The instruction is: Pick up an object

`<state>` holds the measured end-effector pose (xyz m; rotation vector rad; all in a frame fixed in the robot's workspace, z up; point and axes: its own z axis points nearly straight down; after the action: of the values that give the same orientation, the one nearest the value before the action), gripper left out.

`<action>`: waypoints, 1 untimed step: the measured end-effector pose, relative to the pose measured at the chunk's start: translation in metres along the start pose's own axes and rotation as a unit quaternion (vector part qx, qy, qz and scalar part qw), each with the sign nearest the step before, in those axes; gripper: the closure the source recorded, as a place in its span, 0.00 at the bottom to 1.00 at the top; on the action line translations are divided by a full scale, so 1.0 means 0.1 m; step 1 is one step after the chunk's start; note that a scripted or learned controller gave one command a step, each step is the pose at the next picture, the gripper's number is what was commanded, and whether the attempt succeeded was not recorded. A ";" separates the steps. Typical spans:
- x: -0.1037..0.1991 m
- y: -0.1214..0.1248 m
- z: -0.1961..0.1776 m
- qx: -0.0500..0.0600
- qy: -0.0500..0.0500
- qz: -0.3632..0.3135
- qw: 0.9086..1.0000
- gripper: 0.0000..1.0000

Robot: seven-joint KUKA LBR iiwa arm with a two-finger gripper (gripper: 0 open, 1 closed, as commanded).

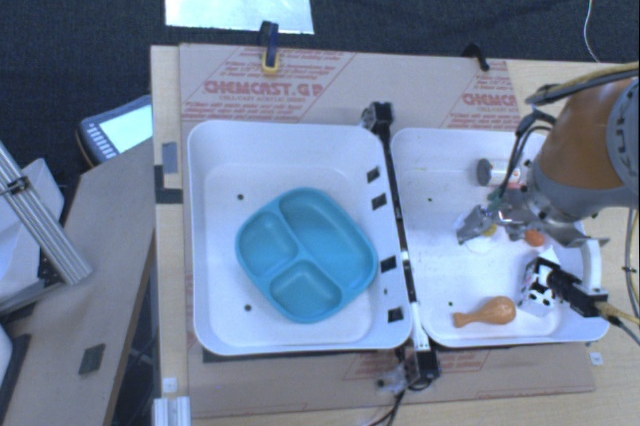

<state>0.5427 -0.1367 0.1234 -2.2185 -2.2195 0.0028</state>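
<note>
Across the white right bin (pixel 440 174) the pincer (pixel 478 226) is hanging, clenched or released, I cannot tell. The tan drumstick (pixel 487 313) is lying apart from it, toward the bin's front wall, its long axis crosswise.

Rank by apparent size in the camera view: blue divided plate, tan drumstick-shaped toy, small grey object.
1. blue divided plate, by far the largest
2. tan drumstick-shaped toy
3. small grey object, clearly the smallest
</note>
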 end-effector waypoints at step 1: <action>-0.01 0.02 -0.14 -0.004 -0.001 0.001 1.000 1.00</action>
<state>0.5446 -0.1375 0.1369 -2.2250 -2.2228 -0.0025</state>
